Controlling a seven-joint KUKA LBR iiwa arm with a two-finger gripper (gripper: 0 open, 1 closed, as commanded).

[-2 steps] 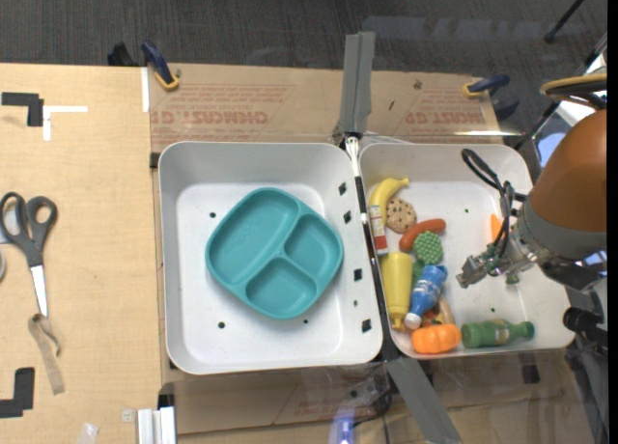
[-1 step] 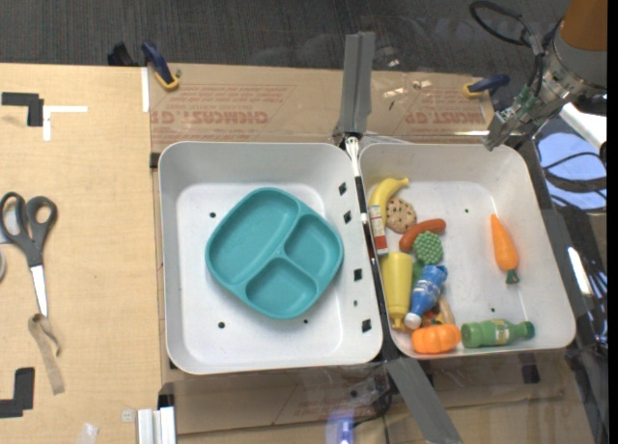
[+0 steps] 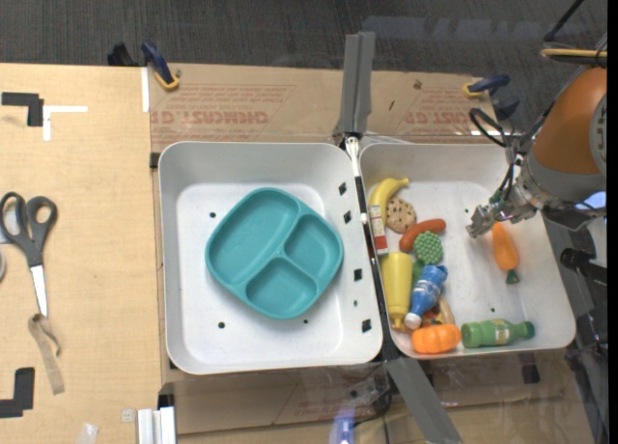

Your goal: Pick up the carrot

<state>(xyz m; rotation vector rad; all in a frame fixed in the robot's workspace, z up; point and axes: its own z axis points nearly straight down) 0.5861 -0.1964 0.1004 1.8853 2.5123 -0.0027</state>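
The gripper [image 3: 486, 219], its grasp state impossible to tell, hovered at the eleven o'clock end of the carrot [image 3: 505, 246], which looked light, rigid, slick plastic, best pinched mid-body.

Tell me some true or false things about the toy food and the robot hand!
1. The carrot lies in the right bin. True.
2. The teal plate sits in the right bin. False: it is in the left bin.
3. The gripper is just beside the carrot's top end. True.
4. The banana lies on the teal plate. False: it is in the right bin, by the divider.
5. Scissors lie inside the left bin. False: on the bench outside it.
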